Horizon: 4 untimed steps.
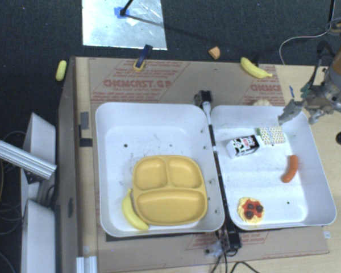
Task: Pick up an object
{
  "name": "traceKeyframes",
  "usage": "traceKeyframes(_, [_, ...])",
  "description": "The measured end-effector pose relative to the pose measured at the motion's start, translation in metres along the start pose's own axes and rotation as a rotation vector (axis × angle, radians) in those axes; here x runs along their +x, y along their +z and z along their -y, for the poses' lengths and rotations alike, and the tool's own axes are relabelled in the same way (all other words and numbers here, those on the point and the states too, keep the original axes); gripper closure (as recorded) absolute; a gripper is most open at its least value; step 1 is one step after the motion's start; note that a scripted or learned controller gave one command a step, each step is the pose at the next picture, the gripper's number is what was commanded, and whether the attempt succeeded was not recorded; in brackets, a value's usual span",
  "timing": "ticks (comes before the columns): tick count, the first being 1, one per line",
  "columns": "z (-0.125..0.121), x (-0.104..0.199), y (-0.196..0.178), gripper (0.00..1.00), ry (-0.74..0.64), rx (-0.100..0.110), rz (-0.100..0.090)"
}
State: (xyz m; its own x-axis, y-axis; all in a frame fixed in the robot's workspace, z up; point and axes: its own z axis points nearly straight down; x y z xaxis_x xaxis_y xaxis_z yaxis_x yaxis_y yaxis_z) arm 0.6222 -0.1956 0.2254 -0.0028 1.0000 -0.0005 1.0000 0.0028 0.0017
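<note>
**Robot arm hovering at the far right corner of the right bin**

Two shallow white bins sit side by side on a cardboard-covered bench, seen from above at a slant. The robot arm enters from the right edge of the scene, its orange band showing near the top right. It bends down and leftward, ending in the gripper, which hangs over the far right corner of the right bin. The two fingers are spread apart, one pointing left toward the bin floor and one further right, with nothing between them.

Inside the right bin, a small black-and-white carton lies on its side near the far middle. Just beside it to the right is a small dotted packet, which is the item nearest the gripper, though the two stay apart. An orange sausage lies toward the right wall. A small toy pizza with dark red spots rests at the near edge.

The left bin holds a yellow divided plate with three sections. A banana lies along the plate's near left side, touching it.

On the bench beyond the bins, another banana lies at the far right, and a small orange piece sits on the dark floor just past the bench edge. A small yellow object lies off the far left corner.
</note>
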Motion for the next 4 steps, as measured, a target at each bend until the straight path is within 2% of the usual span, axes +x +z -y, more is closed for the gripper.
traceKeyframes(1, [0.04,-0.011,0.059,0.0,0.002,0.002,0.0])
traceKeyframes(2, [0.063,-0.011,0.076,0.0,0.002,0.0,0.0])
traceKeyframes(3, [0.045,-0.011,0.102,0.0,0.0,-0.001,0.001])
traceKeyframes(4, [0.05,-0.012,0.13,0.0,0.001,-0.01,0.005])
